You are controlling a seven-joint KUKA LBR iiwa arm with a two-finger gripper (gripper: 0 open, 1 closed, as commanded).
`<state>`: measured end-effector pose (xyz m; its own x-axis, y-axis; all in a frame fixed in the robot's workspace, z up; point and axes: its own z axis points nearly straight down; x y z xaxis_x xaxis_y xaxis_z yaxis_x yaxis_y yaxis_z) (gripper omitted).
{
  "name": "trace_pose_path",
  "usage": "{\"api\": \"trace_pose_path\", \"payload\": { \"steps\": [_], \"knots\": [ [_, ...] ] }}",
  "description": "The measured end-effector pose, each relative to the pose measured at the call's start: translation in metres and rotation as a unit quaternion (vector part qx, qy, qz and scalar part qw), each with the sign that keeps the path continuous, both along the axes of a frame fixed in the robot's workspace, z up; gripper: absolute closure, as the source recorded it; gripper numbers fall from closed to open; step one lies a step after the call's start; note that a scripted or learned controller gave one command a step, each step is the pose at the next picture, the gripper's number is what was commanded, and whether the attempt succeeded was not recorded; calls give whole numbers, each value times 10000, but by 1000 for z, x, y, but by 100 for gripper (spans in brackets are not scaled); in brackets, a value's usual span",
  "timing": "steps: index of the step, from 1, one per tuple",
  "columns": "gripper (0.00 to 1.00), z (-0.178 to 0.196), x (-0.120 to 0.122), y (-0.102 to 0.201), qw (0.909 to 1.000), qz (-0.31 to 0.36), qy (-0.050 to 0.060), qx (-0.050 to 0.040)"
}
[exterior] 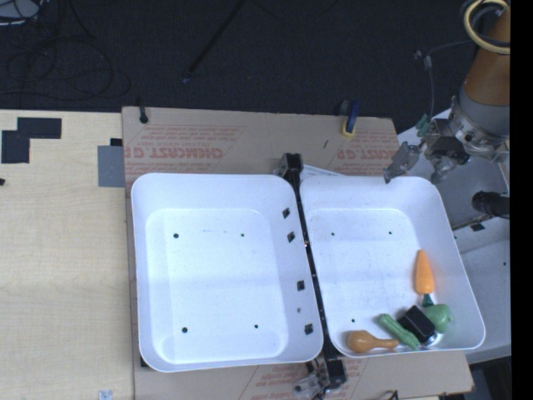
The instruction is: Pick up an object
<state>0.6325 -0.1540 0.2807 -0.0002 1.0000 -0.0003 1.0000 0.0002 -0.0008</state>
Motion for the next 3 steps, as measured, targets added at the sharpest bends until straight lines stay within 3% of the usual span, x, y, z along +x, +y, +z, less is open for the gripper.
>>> {"api": "trace_pose_path", "payload": {
  "steps": [1, 2, 3],
  "knots": [
    [0, -201, 10, 17, 10000, 15, 19, 3],
    [100, -183, 11, 16, 10000, 9, 12, 3],
    [100, 72, 2, 47, 10000, 17, -84, -9]
  ]
}}
